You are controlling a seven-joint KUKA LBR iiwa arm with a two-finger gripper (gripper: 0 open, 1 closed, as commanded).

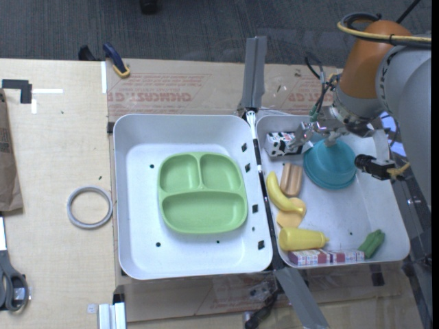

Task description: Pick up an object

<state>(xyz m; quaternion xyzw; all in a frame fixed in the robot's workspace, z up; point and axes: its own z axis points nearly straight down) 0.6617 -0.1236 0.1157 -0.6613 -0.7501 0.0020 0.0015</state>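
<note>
While the grey arm [405, 81] reached in from the upper right of the frame, its gripper [317, 130] hung over the far end of the right bin [384, 249], beside a small black-and-white cow toy [280, 144] and just above a teal bowl [330, 164] lying upside down. Whether the claw was clenched or released could not be told. Lower in that bin lay a yellow banana [280, 192], a tan hot dog bun [292, 178] and a green pepper [372, 242]. A green divided plate [202, 192] filled the left bin [130, 204].
</note>
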